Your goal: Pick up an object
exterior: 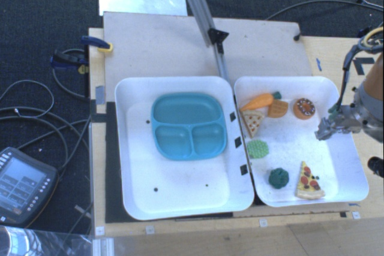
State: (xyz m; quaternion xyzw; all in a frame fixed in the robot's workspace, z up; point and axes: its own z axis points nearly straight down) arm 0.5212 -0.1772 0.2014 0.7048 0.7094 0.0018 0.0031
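Observation:
The right bin [345, 186] holds several toy foods: an orange carrot [259, 101], a tan waffle piece [278, 109], a pizza wedge [252, 122], a chocolate donut [304, 108], a light green round piece [258, 148], a dark green broccoli [278, 177] and a pizza slice [309, 181]. My gripper [327, 129] hangs over the bin's right side, right of the donut and above the pizza slice. It touches none of the foods, and nothing shows between its tips.
The left bin [135, 189] holds a blue divided plate [188, 126]. A metal pole [198, 0] slants down to the bins' shared wall. Cables and a pendant [24, 184] lie on the floor to the left.

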